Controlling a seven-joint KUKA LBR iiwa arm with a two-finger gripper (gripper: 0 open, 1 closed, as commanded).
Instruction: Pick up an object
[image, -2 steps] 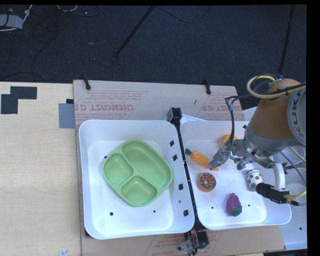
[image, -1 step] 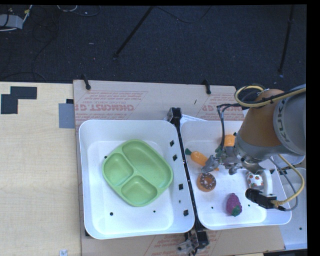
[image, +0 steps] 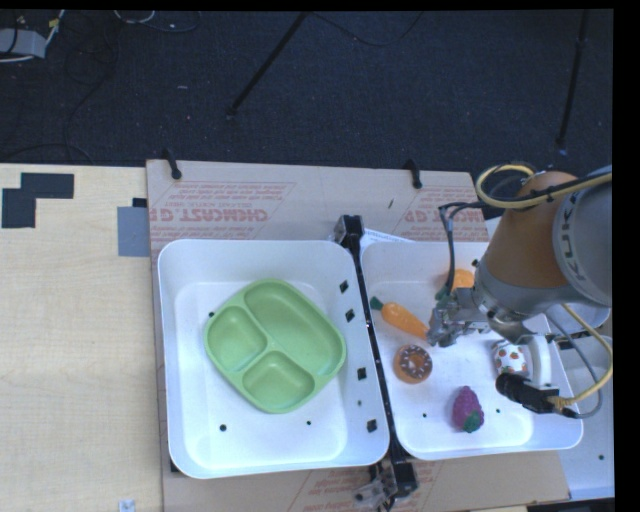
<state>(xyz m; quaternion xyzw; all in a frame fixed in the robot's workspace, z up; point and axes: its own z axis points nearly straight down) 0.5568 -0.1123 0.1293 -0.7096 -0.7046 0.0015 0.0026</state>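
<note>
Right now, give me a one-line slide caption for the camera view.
KUKA gripper hovers in the right bin beside the toy carrot, above the donut; green divided plate fills the left bin.

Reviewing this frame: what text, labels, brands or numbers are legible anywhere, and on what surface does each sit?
"CHEMCAST" or similar: red print, upside down and repeated, on the cardboard sheet behind the bins; exact letters uncertain.
More red print on the cardboard's right part and front edge: too blurred to read.
Dark lettering on the grey arm: cut off, unreadable.
No text on the green divided plate.
</note>
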